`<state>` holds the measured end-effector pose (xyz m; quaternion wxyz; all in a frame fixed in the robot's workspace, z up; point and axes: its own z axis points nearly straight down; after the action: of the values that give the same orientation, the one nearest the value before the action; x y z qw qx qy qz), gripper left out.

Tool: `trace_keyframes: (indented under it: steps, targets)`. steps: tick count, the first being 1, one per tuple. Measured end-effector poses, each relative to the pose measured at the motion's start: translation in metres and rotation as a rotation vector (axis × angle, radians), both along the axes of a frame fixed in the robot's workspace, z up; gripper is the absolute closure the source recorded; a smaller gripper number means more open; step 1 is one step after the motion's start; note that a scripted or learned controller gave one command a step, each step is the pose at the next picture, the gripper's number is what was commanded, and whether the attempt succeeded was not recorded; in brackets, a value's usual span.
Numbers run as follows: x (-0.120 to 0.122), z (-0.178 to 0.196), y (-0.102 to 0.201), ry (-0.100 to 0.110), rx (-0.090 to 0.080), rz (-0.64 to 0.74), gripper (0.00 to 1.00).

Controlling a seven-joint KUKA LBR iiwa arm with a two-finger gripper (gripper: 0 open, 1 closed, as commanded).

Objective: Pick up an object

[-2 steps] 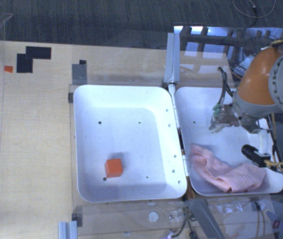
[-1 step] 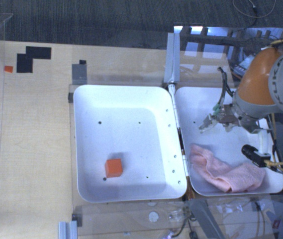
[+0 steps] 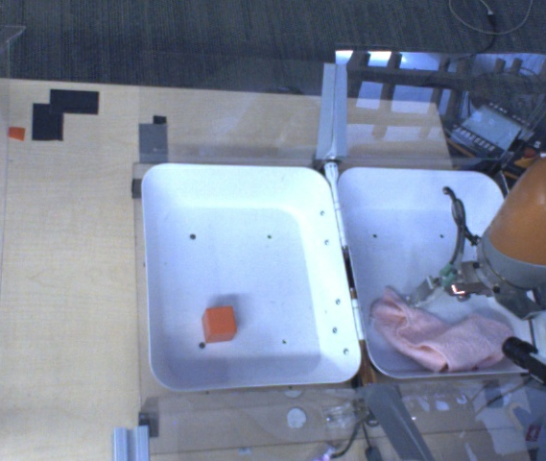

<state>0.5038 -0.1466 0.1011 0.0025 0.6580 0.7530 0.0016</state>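
You had two things to choose from: a pink cloth (image 3: pixel 440 339) lying crumpled in the near corner of the right bin (image 3: pixel 397 209), and an orange block (image 3: pixel 220 324) sitting alone on the floor of the left bin (image 3: pixel 244 200), towards its near left side and well apart from the walls. Your hand (image 3: pixel 442 283) was low inside the right bin, just beside the far edge of the cloth, with the orange-banded arm (image 3: pixel 532 224) crowding in from the right; whether it was apart or together could not be told at that size, and nothing showed between its tips. The cloth was plainly the nearer target, so the step in hand was likely a descent onto it. To do that well, you needed to aim at a raised fold towards the middle of the heap, not the thin edge, since flat fabric slips out when pinched. You also needed to go deep enough to gather material, yet keep off the bin floor and the near wall
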Motion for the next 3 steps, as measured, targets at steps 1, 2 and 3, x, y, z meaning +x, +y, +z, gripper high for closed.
trace_keyframes:
  steps: [1,2,3]
  targets:
    - [0.026,-0.010,0.052,-0.012,-0.001,-0.137,0.00]
    - [0.126,-0.013,0.013,-0.004,-0.001,-0.043,0.00]
    - [0.070,-0.012,-0.025,-0.004,-0.003,0.039,0.00]
